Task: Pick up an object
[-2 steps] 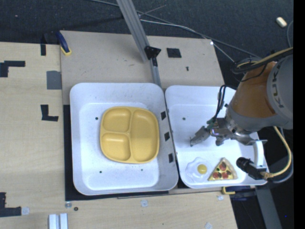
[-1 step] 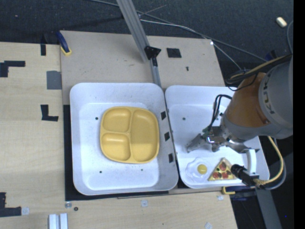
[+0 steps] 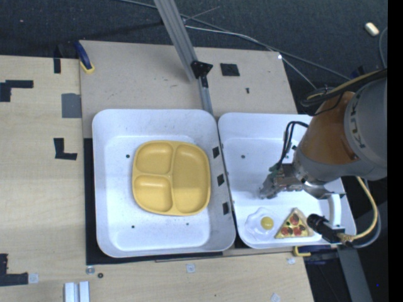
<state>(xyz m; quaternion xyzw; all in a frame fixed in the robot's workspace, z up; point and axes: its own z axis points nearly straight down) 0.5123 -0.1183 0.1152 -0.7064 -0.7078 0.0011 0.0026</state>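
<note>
Beside the hand (image 3: 272, 188): fried egg (image 3: 261, 222), pizza slice (image 3: 294, 224).

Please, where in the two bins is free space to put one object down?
Free: left bin floor around the yellow tray, widest below it, and the right bin's upper-left floor above the gripper. Crowded: the right bin's lower edge, where the fried egg and pizza slice lie under the arm.

The two white bins (image 3: 107, 168) look like smooth, slightly shiny plastic, the yellow plate (image 3: 171, 177) is smooth plastic too, the bench (image 3: 145, 80) looks like pale matt wood, and the pole (image 3: 179, 30) above it looks like dull grey metal.
</note>
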